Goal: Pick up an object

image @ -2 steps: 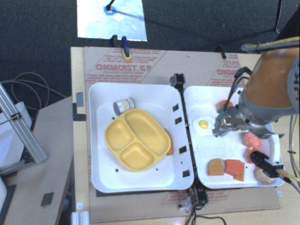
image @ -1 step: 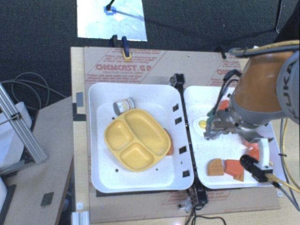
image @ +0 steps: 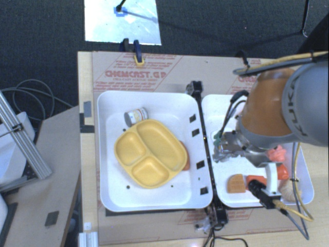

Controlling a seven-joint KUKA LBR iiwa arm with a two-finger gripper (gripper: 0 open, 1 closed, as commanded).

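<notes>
Grey arm (image: pixel 288 102) looms over the right bin (image: pixel 221 199), its gripper (image: pixel 223 151) low at the bin's left side; I cannot tell its state. Descending there risks missing the tan block (image: pixel 236 183) and orange pieces (image: pixel 280 171) just beside.

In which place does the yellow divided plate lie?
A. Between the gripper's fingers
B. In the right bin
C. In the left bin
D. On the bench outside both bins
C: the yellow plate lies flat on the floor of the left bin, beside a small jar, while the gripper is over the right bin.
</notes>
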